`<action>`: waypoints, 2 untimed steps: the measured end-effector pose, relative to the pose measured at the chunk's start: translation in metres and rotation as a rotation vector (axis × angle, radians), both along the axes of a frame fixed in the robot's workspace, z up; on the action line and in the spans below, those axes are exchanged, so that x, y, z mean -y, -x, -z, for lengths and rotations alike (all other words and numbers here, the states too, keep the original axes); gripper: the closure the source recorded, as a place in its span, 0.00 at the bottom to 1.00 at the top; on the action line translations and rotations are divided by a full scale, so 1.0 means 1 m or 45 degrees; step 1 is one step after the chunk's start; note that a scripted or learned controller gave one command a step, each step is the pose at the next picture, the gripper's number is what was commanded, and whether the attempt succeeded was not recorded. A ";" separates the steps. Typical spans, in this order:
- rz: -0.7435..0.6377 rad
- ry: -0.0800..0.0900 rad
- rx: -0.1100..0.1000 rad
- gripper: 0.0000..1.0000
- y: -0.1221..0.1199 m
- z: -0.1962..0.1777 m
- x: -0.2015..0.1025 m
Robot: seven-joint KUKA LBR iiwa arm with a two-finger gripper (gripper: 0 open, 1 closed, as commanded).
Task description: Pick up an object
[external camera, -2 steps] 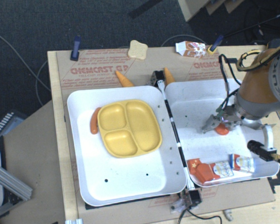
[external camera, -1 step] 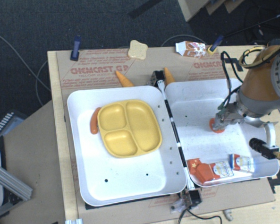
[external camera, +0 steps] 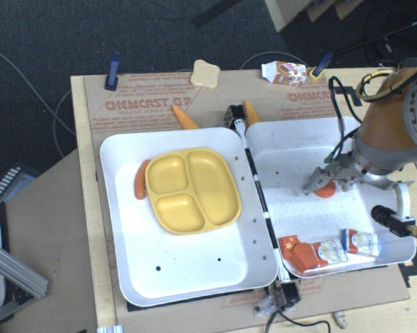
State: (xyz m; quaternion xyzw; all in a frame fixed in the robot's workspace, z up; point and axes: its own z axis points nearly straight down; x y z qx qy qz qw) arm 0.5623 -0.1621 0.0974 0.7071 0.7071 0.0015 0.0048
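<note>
My gripper (external camera: 327,181) is low in the right bin (external camera: 291,143), its fingers down around a small red-orange object (external camera: 325,190) on the bin floor. The grey arm with its orange band (external camera: 389,119) reaches in from the right. A red and white carton (external camera: 328,251) lies flat along the front of the right bin. In the left bin (external camera: 129,258) a yellow divided plate (external camera: 193,190) lies with an orange-red sausage-shaped item (external camera: 140,182) beside its left edge.
Behind the bins on the cardboard bench top lie a slice of bread (external camera: 205,74), two orange carrot-like pieces (external camera: 185,117), a small carton (external camera: 284,72) and a blue clip (external camera: 111,72). Black cables (external camera: 342,101) loop near the arm.
</note>
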 end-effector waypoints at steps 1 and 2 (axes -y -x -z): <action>0.000 -0.004 -0.008 0.00 -0.017 0.012 0.047; -0.002 -0.009 -0.013 0.00 -0.015 0.013 -0.022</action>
